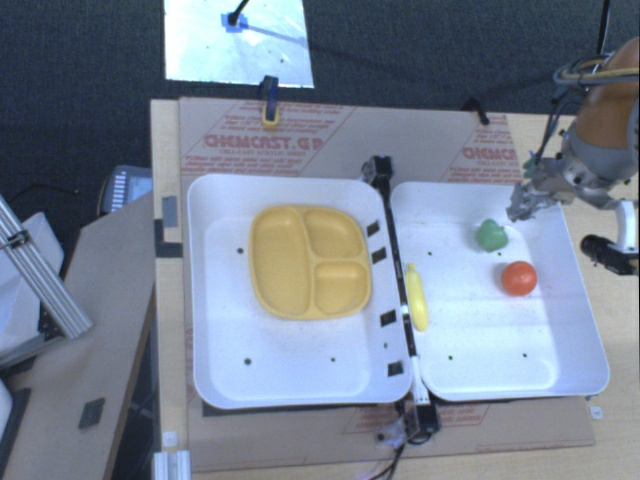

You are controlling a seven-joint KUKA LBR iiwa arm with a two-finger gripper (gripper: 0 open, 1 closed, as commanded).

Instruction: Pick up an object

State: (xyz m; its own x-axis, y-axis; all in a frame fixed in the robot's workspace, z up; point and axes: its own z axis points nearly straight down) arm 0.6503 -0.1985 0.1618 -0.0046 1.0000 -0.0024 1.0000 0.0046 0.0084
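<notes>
A green round object [491,235] lies in the right bin [470,373] toward its far side. An orange-red ball [518,278] rests a little nearer and to its right. A yellow banana-like piece [416,297] lies along that bin's left wall. My gripper [522,206] hangs at the bin's far right, just above and right of the green object, with nothing visibly between its fingers. Their spacing is too small to read.
The left bin [225,368] holds a yellow divided plate [308,261]. A black divider strip [392,288] runs between the bins. The arm's orange band [606,118] is at the right edge, over the cardboard sheet [330,133].
</notes>
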